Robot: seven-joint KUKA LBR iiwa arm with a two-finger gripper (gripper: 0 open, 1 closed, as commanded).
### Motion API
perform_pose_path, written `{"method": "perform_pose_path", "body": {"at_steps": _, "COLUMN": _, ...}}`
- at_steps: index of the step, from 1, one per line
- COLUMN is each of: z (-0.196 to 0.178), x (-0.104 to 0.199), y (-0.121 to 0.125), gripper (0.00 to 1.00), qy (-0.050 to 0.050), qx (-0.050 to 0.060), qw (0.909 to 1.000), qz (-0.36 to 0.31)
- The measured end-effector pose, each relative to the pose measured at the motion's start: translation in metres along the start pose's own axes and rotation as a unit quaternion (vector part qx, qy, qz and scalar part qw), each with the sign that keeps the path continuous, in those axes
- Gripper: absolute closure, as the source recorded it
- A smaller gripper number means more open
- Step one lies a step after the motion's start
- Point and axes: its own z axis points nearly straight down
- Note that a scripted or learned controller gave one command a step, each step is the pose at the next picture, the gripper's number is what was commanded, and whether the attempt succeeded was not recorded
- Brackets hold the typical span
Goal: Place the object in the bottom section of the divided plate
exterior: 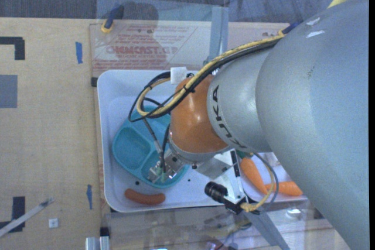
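Note:
A teal divided plate (133,149) lies in the left white bin (111,102), its right side hidden under the arm. My gripper (163,171) hangs over the plate's lower right part, and its tips are too small and cluttered to read. A red-orange sausage-shaped object (145,197) lies on the bin floor just below the plate, left of and below the gripper. Two orange carrot-like pieces (254,177) rest in the right bin, partly behind the arm.
The big grey arm with its orange band (196,120) covers most of the right half of the view. A clear plastic sheet (146,44) lies behind the bins. Blue tape marks (78,52) sit on the wooden bench to the left.

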Motion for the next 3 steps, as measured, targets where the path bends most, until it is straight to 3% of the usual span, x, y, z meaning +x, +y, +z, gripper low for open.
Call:
{"method": "perform_pose_path", "body": {"at_steps": 1, "z": -0.006, "x": -0.129, "y": 0.076, "gripper": 0.0, "qy": 0.021, "qx": 0.041, "qw": 0.9842, "qz": 0.171}}
{"method": "perform_pose_path", "body": {"at_steps": 2, "z": -0.015, "x": -0.131, "y": 0.078, "gripper": 1.0, "qy": 0.012, "qx": 0.036, "qw": 0.9849, "qz": 0.169}}
{"method": "perform_pose_path", "body": {"at_steps": 3, "z": 0.001, "x": -0.101, "y": 0.016, "gripper": 1.0, "qy": -0.004, "qx": -0.01, "qw": 0.9525, "qz": 0.304}}
